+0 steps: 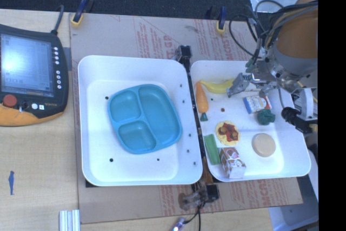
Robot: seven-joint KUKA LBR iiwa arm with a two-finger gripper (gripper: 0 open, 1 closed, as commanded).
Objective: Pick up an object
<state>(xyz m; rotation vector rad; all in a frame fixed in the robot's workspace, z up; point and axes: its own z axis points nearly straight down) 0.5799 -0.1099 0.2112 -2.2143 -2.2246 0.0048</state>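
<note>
The right bin (294,162) holds several toy foods: a yellow banana (215,86), an orange carrot (201,98), a small blue-and-white carton (253,104), a dark green lump (265,116), a round pizza-like piece (227,131), a tan disc (264,145), a green bar (212,149) and a red-and-white box (232,163). My gripper (251,92) hangs over the bin's upper middle, just above the carton and right of the banana. Its fingers are spread open, the left fingertip (235,88) near the banana's end. Nothing sits between them.
In the left bin (92,165) lies a blue divided plate (144,118). A teach pendant with a screen (30,76) rests on the bench at far left. Clamps (220,19) grip the board's far edge. Cables loop above the wrist at right.
</note>
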